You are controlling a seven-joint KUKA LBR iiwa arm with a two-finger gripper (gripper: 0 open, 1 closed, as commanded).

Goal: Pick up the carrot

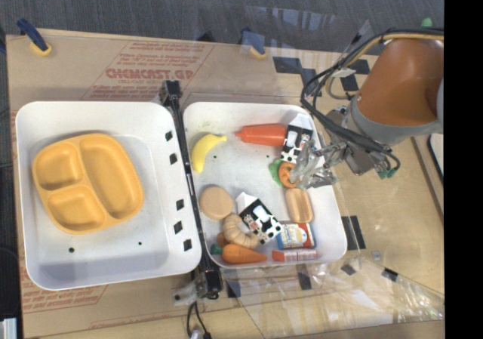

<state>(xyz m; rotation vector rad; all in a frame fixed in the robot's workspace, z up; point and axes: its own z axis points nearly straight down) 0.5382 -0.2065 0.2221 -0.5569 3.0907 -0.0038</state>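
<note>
- Two white bins sit side by side on a cardboard-covered bench (226, 66); a black hinge-like strip runs between them.
- Left bin (45, 254): holds a yellow divided tray (87, 181) with three compartments, lying near the bin's left side.
- Right bin (226, 122): holds a crowd of toy foods.
- Carrot (243, 255): orange, lying on its side near the front edge of the right bin, just beside a croissant (235, 232) and well apart from the gripper.
- A second orange, carrot-like piece (262, 134) lies near the back wall of the right bin, pointing left; which of the two the task means cannot be told.
- Banana (204, 150): yellow, at the back left of the right bin.
- Tan round disc (216, 201): left of centre, touching the croissant's upper end.
- Two black-and-white patterned cartons: one (259, 219) beside the croissant, one (294, 143) under the gripper.
- Hot dog bun (299, 205) lies near the right wall, with a small labelled box (294, 236) in front of it.
- Arm (398, 88): grey with an orange band, reaching in from the right.
- Gripper (302, 166): low over the right bin's right side, above a small green-and-orange item (281, 172); whether it is released or clenched cannot be told.
</note>
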